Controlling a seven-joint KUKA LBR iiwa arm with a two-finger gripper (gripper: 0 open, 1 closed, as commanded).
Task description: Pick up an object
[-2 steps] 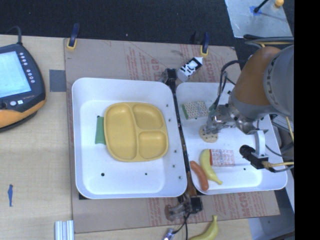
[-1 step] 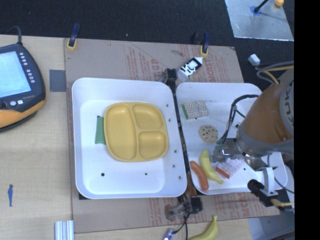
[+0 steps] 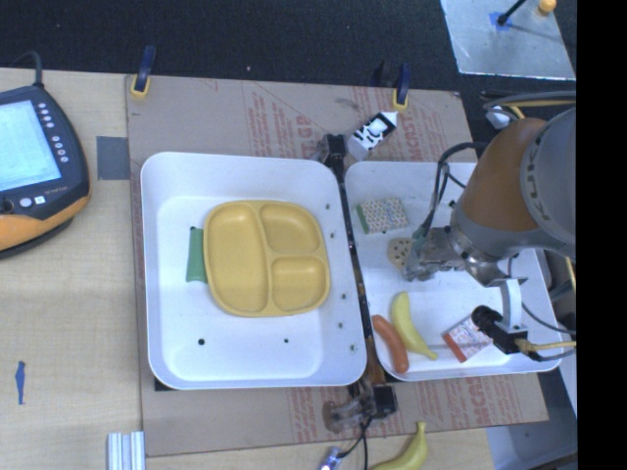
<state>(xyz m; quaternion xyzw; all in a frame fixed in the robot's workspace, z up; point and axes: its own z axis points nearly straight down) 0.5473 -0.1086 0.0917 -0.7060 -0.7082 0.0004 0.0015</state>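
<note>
Tool: tool (image 3: pixel 423 265) sits low in the right bin (image 3: pixel 446 176), centre-right of frame; whether it is spread or pressed together cannot be told.
Beneath tool: tan perforated piece (image 3: pixel 398 253), just left of it.
Bin floor: banana (image 3: pixel 409 324) and sausage (image 3: pixel 389 344) lie side by side near the lower left edge; red-and-white packet (image 3: pixel 466 339) at lower right; green patterned square (image 3: pixel 382 214) toward the upper left.
Open room: bare white strip along the top edge.
Left bin (image 3: pixel 176 360): yellow divided plate (image 3: pixel 265 257) over a green block (image 3: pixel 196 255).
Counter (image 3: pixel 69 360): pendant (image 3: pixel 34 174) at far left; second banana (image 3: pixel 407 451) at bottom.
</note>
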